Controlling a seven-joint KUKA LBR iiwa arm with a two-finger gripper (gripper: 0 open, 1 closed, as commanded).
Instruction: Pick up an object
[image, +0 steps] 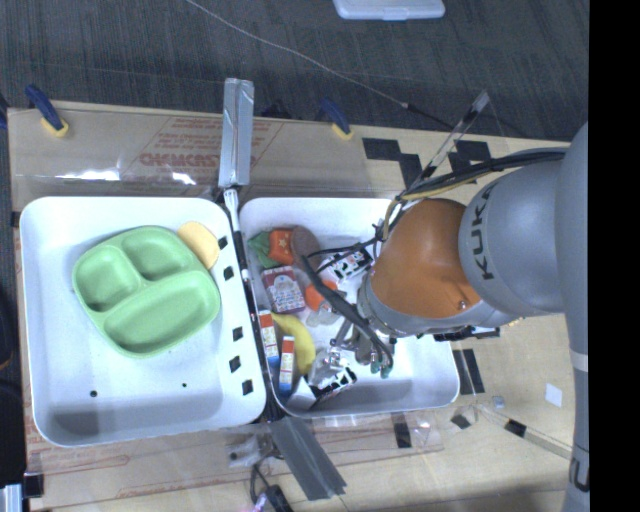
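You see a pale green divided plate (148, 287) in the white left bin (40, 330), a yellow banana (296, 333), and the arm's orange band (428, 260).

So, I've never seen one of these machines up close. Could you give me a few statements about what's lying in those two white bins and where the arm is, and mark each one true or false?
1. The green divided tray lies in the left bin. True.
2. The banana sits in the left bin. False: it lies in the right bin, among the clutter near the divider.
3. The arm hangs over the right bin. True.
4. The green divided tray is piled with toys. False: its compartments look bare; a yellow object lies at its upper right edge.
5. The arm's band above the wrist is blue. False: it is orange.
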